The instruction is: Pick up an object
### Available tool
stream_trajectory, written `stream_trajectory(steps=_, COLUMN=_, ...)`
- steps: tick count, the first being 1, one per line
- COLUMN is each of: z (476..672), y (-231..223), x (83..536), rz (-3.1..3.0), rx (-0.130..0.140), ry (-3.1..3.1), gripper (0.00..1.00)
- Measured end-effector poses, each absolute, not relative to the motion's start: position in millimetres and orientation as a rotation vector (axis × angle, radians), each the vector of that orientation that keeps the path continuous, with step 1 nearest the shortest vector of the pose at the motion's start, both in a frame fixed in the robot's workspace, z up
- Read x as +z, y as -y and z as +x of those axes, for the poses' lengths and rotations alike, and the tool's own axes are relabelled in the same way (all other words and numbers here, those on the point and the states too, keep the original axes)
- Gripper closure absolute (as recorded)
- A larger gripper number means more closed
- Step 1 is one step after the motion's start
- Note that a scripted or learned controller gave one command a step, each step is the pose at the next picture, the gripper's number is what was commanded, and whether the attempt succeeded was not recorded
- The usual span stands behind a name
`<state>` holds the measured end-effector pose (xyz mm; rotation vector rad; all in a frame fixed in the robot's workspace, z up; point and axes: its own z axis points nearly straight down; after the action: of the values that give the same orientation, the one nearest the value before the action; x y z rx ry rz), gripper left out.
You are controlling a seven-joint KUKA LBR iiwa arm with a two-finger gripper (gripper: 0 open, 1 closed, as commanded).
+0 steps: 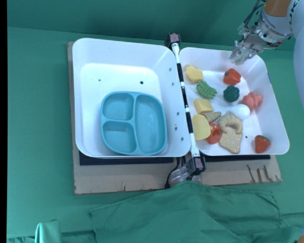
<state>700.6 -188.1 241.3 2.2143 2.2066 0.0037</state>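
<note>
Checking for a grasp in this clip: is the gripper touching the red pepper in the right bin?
Apart. In the camera view the gripper hangs over the right bin's far rim, and bare white bin floor shows between it and the red pepper.

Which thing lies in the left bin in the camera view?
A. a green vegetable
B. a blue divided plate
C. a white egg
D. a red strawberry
B: the blue divided plate lies in the left bin, while the toy foods lie in the right bin.
</note>
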Motion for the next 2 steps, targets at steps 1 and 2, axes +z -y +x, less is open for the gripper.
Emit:
stream_trajectory(steps=1, z=701.4, y=187, x=353, rz=2.212, rx=0.013, ry=-2.208, gripper=1.0)
stream_trajectory(steps=2, z=700.9, y=160, x=401, rz=2.213, rx=0.01, ry=-2.214, gripper=1.0)
